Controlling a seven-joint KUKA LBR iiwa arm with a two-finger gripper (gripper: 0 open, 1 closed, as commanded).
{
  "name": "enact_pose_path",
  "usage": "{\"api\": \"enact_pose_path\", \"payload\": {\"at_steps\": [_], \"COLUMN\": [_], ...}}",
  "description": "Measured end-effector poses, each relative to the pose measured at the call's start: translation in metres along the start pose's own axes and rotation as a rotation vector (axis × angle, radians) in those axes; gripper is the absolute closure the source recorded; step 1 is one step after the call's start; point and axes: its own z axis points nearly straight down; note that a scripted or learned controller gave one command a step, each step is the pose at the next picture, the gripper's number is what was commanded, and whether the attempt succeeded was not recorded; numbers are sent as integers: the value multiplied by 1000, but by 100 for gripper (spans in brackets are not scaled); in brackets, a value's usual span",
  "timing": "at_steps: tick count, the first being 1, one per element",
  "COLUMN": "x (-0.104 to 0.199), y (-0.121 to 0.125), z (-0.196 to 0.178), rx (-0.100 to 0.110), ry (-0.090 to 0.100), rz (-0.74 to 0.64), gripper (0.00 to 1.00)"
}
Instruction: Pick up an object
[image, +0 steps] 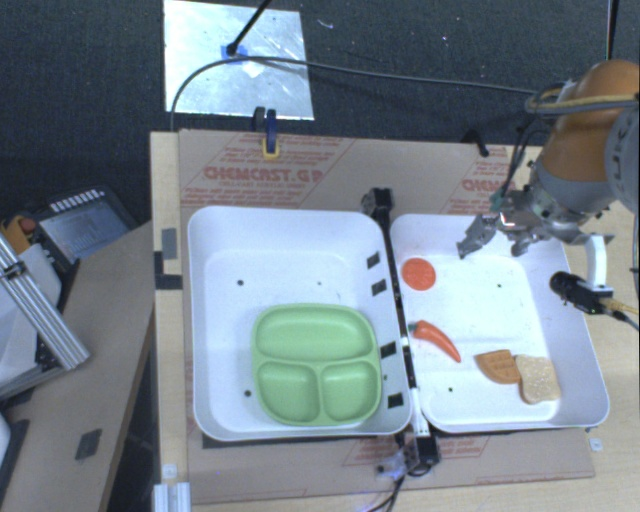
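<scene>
In the right bin (560, 415) lie an orange-red round slice (419, 273), a red chili pepper (437, 339) and two bread-like pieces: a brown one (498, 366) and a pale one (538, 379). My gripper (497, 237) hangs over the bin's far right part, up and to the right of the round slice. Its two dark fingers (474, 239) are spread apart with nothing between them.
The left bin (215, 300) holds a green divided plate (313, 362). Black clips run along the seam between the bins (391, 290). A black camera-like part (574, 290) sticks out at the right bin's edge. Cables cross behind the bench.
</scene>
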Motion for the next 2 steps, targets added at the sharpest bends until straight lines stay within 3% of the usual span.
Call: {"api": "enact_pose_path", "payload": {"at_steps": [2], "x": [-4], "y": [-7], "z": [90], "rx": [3], "ry": [1], "rz": [0], "gripper": [0]}}
